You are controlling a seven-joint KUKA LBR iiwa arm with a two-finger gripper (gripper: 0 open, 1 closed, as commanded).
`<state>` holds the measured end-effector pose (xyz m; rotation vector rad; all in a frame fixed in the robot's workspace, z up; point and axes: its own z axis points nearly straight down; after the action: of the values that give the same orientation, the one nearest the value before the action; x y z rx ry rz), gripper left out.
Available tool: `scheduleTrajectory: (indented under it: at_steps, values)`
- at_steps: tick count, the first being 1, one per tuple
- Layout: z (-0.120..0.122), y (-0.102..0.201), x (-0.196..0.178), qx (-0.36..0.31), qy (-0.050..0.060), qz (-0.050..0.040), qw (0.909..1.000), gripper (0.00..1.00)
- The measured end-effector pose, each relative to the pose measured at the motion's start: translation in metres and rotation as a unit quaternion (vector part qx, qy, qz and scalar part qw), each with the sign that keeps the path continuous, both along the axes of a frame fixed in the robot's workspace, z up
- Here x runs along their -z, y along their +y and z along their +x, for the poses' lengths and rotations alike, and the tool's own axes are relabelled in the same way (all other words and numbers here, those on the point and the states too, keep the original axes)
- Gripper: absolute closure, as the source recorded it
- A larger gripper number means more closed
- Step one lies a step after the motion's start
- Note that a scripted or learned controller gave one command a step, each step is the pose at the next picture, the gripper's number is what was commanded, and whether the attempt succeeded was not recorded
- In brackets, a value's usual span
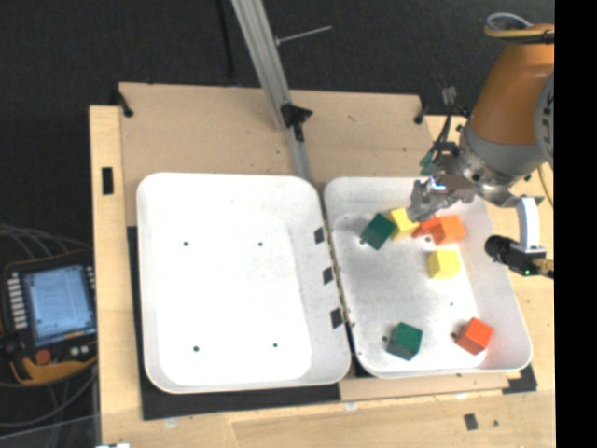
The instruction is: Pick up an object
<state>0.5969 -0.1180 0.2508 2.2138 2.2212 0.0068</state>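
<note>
Gripper (431, 197) low over right bin (494, 343); finger spread can't be told. Small orange cube (446, 230) just below it, touching small yellow cube (405, 220). Likely light, rigid, smooth-faced; best pinched across two free, opposite flat sides.

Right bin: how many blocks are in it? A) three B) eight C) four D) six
D: the right bin holds two green blocks, two yellow blocks and two orange blocks, six in all.
</note>
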Motion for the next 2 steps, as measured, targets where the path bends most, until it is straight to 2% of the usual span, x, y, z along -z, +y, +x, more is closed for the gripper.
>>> scheduleTrajectory:
  at_steps: [1, 2]
  values:
    - [-0.009, 0.045, 0.0, -0.001, 0.003, 0.0006, 1.0, 1.0]
    - [-0.031, 0.095, 0.012, -0.001, 0.004, 0.0005, 1.0, 1.0]
